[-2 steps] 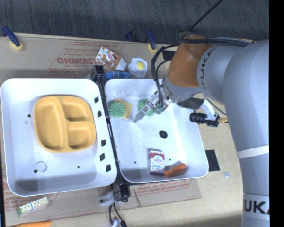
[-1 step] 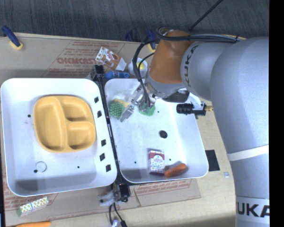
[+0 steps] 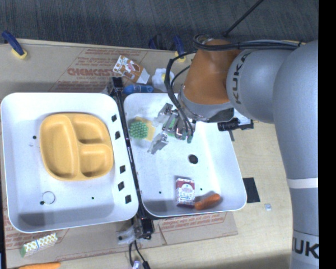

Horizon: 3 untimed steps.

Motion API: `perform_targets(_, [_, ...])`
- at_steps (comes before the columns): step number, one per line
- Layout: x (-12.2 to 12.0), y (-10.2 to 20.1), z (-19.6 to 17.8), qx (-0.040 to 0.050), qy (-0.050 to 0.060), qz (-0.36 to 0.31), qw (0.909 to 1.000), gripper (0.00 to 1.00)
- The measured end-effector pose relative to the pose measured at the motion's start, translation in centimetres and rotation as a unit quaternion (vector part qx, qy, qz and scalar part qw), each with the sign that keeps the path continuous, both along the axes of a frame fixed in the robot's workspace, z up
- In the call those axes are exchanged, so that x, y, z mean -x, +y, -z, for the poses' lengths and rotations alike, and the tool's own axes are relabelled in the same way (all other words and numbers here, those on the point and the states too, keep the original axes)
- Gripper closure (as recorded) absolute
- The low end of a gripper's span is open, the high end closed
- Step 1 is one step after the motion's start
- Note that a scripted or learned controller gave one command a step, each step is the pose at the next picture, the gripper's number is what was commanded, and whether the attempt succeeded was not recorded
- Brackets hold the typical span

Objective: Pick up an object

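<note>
The gripper (image 3: 167, 129) hangs over the far part of the right bin (image 3: 224, 150), its fingers (image 3: 158, 143) spread apart and grasping nothing. A green scrubber (image 3: 139, 128) lies just beside them, near the bin's far left corner. A small box (image 3: 185, 191) and a carrot (image 3: 208, 201) rest by the near edge. The left bin (image 3: 17, 167) holds a yellow tray (image 3: 75, 145).

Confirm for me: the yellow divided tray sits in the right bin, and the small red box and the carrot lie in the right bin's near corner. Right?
Not quite. The camera view shows the yellow divided tray in the left bin, not the right bin. The small red box and the carrot do lie in the right bin's near corner.
</note>
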<state>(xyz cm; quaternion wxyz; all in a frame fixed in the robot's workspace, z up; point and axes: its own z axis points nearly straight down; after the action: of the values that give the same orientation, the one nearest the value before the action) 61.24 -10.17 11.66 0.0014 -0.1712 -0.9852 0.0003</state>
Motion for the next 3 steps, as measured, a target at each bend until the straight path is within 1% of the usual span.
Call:
perform_targets(1, [-2.3, -3.1, 2.4, 0.0, -0.002, -0.244, 0.9697, 0.0])
perform_targets(2, [2.9, 0.8, 2.5, -0.0007, -0.001, -0.257, 0.9665, 0.0])
perform_targets(3, [2.7, -2.6, 2.4, -0.0004, -0.002, -0.423, 0.9061, 0.0])
